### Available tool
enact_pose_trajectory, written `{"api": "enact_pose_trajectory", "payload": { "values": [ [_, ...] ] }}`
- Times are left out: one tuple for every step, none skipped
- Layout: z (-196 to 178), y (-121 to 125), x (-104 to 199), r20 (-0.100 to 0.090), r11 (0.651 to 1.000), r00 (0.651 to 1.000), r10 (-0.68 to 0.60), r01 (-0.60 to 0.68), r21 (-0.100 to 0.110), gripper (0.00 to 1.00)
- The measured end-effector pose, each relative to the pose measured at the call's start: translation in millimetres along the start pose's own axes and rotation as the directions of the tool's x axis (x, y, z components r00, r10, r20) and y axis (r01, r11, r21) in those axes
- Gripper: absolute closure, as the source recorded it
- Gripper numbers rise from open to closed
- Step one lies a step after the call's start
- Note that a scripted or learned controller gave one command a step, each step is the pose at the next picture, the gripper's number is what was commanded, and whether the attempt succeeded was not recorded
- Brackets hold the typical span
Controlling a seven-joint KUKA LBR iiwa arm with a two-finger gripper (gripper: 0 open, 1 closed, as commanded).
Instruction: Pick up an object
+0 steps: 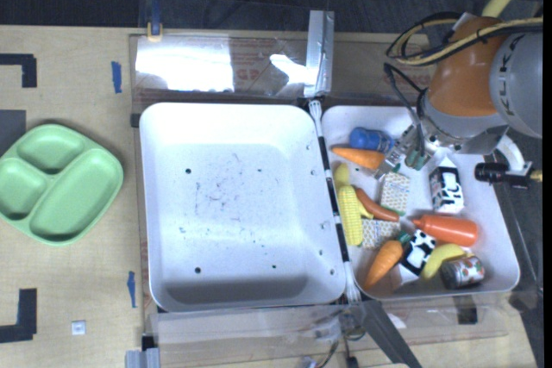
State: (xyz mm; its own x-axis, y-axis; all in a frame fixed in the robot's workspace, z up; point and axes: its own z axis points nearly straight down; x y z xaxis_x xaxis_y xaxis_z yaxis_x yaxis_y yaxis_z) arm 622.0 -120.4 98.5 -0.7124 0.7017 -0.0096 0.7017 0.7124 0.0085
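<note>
bench [69, 56] | two white bins [164, 134] side by side | green divided plate [56, 183]

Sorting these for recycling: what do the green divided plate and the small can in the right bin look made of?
Green plate: likely moulded plastic, with a matte, uniform colour and soft rounded dividers. Can: probably metal, going by its shiny silvery end, though it could be a toy.

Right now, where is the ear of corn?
The corn lies in the right bin, against its left wall, with a carrot above it and another carrot below.
</note>
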Motion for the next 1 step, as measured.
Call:
{"api": "enact_pose_trajectory", "payload": {
  "values": [
    [-92.1,38.9,23.8,-0.002,0.890,0.890,0.456,-0.456,0.009,1.00]
  ]
}}
